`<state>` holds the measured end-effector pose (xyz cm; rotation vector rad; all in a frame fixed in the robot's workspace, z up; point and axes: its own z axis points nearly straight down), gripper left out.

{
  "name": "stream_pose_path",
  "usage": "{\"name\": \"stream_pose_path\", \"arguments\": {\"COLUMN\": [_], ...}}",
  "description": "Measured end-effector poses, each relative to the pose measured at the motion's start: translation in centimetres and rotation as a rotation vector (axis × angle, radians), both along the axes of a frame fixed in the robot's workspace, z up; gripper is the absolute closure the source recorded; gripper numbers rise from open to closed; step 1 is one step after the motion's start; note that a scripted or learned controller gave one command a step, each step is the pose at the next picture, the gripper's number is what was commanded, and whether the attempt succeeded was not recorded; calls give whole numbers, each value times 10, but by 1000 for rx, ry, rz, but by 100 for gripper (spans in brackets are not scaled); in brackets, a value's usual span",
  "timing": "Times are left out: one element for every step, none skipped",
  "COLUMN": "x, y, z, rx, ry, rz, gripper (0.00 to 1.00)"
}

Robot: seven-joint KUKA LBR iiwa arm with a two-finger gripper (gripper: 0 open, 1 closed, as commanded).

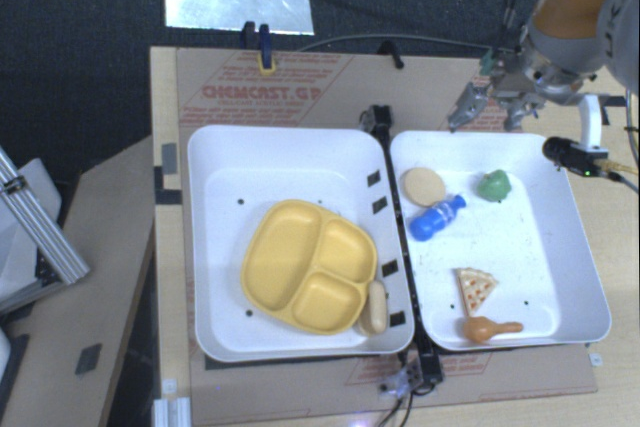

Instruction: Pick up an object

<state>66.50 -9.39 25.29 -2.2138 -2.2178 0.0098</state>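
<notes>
Upper right of frame: hand (492,108) hovers, fingers spread, gripping nothing.
Nearest target: green object (494,184), directly below it in frame, inside right bin (580,245).

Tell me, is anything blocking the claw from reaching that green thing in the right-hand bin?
Nothing visible does. The claw hangs above the far rim of the right bin, and the green object lies just below it with only bare bin floor around it.
</notes>
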Motion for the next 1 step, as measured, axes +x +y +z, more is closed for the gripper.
{"name": "stream_pose_path", "arguments": {"x": [2], "y": [0], "z": [8], "rx": [-1], "ry": [-12], "rz": [2], "gripper": [0]}}
